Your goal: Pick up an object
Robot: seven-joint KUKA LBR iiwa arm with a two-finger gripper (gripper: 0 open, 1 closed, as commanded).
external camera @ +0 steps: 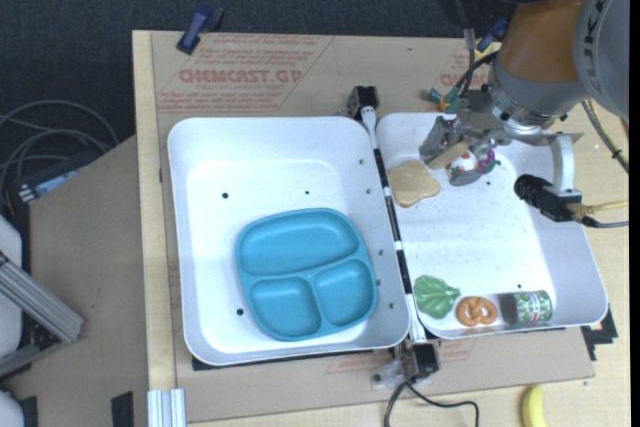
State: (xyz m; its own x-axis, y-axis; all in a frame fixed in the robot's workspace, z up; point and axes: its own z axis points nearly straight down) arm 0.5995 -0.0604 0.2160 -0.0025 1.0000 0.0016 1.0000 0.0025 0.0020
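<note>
Camera view: your gripper (462,155) is low in the upper left part of the right bin (560,260), hanging from the grey arm (560,25) that comes in from the right. Grey finger parts and a small red-and-white thing (466,158) crowd together at its tip, and you cannot tell from here whether the jaws are spread or pressed together, nor whether that small thing is pinched or merely lying under them. Treat nothing as held.

The relation that matters: the nearest plain candidate is the tan piece (413,183), flat on the bin floor just left of and a little below the gripper, close against the divider (390,215) between the bins. Its long axis runs roughly left to right with a slight tilt. It looks just beside the fingers, not between them, so I judge any grasp on it needs a short shift toward the divider first.

The other pieces lie well apart from the gripper, along the near edge of the same bin: a green leaf (436,295), an orange pretzel (476,312) just beside it, and a can (527,306) lying on its side, axis left to right. The blue tray (305,270) sits in the left bin (200,215), farthest away.

Hard to make out: the wrist hides the bin's far corner, and the small thing's shape is too blurred to name.
</note>
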